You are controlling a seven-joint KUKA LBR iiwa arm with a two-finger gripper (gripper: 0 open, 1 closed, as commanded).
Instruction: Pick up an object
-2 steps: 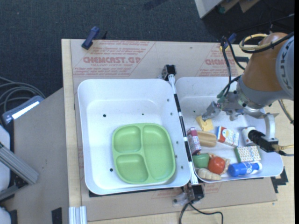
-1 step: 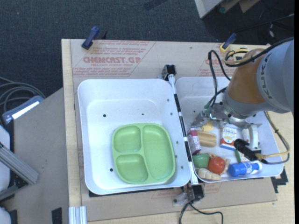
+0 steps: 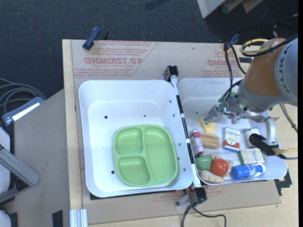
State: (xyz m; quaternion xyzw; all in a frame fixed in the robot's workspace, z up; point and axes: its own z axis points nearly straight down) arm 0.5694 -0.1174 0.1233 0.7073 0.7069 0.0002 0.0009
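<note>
Dark carpet around tabletop point(image 3: 142, 56). Left bin point(image 3: 94, 126) has green divided plate point(image 3: 144, 155). Right bin point(image 3: 194, 91): objects clustered at near end, yellow piece point(image 3: 207, 126), red tomato point(image 3: 219, 166), blue bottle point(image 3: 246, 170). Jaws point(image 3: 213, 113) just above yellow piece, open/closed can't tell.

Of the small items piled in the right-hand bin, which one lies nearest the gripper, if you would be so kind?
The small yellow wedge-shaped block, just below the gripper. The tan cylinder, red tomato-like piece and blue bottle all lie further down the bin.
</note>
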